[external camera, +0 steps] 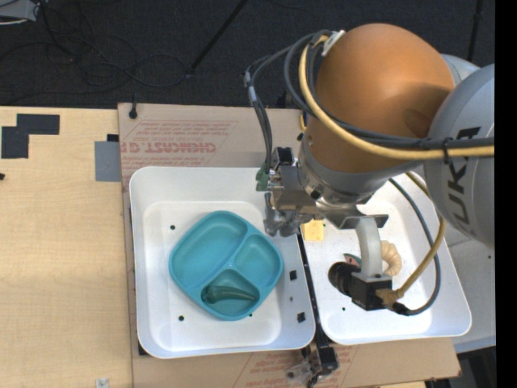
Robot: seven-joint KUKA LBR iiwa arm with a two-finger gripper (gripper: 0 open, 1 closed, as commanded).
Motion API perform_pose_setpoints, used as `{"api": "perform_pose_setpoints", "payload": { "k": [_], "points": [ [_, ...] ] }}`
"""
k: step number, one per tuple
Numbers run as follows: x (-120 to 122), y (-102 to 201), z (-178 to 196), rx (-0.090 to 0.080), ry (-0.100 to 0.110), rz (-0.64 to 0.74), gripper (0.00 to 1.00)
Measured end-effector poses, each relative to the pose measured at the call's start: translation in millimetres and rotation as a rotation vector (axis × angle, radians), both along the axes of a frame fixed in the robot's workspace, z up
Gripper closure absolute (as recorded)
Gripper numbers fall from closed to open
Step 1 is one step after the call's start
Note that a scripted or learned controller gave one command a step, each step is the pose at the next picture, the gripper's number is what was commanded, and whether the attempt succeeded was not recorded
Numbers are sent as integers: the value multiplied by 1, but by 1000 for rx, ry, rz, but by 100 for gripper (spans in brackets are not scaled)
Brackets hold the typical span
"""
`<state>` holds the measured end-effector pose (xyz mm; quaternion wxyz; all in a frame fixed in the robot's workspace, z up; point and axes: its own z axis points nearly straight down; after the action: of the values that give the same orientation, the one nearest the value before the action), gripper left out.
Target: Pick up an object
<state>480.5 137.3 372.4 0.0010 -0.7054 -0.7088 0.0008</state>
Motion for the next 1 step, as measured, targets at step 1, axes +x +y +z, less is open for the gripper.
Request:
{"api": "perform_pose_setpoints", "payload": {
  "k": [1],
  "points": [
    [-5, 27, 33, 0, -2, 0, 100]
  ]
}}
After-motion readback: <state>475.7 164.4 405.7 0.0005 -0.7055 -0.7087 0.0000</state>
